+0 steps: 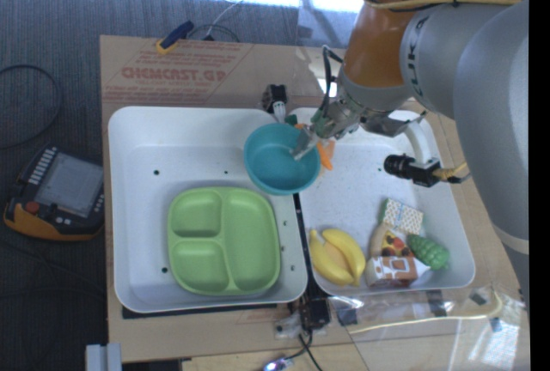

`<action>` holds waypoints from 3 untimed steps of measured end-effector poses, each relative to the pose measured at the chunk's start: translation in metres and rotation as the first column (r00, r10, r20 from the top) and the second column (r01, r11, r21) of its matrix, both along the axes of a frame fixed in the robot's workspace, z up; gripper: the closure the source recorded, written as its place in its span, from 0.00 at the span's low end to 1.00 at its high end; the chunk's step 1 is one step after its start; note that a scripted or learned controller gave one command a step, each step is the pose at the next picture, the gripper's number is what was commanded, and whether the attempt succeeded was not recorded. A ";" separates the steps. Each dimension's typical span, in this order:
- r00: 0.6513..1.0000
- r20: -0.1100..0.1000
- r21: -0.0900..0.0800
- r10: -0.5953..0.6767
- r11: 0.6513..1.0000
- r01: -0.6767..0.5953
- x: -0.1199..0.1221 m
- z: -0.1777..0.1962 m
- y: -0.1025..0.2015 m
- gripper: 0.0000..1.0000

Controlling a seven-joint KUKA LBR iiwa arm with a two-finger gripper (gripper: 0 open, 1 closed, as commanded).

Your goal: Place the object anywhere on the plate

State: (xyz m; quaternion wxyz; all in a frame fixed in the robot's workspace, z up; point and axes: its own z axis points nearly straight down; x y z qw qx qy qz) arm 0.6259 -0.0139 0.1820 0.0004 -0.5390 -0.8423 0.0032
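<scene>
A green divided plate (225,240) lies in the front half of the left bin (137,180). A blue bowl (275,163) hangs over the divider between the two bins, just behind the plate's far right corner. My gripper (309,142) reaches down from the right and is shut on the bowl's right rim, with one finger inside the bowl. A small orange piece (326,156) shows just right of the rim, below the gripper.
The right bin (378,189) holds two bananas (337,256), a colourful toy box (394,262) and a green toy (430,251) along its front. A black fitting (412,167) sticks out near its right wall. A teach pendant (56,193) lies on the floor at left.
</scene>
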 end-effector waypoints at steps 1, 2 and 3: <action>0.999 -0.002 0.005 -0.036 0.999 0.036 -0.057 0.000 0.066 1.00; 0.999 0.001 0.004 -0.040 0.999 0.040 -0.056 0.001 0.063 0.00; 0.999 0.000 0.003 -0.039 0.999 0.039 -0.056 0.009 0.064 1.00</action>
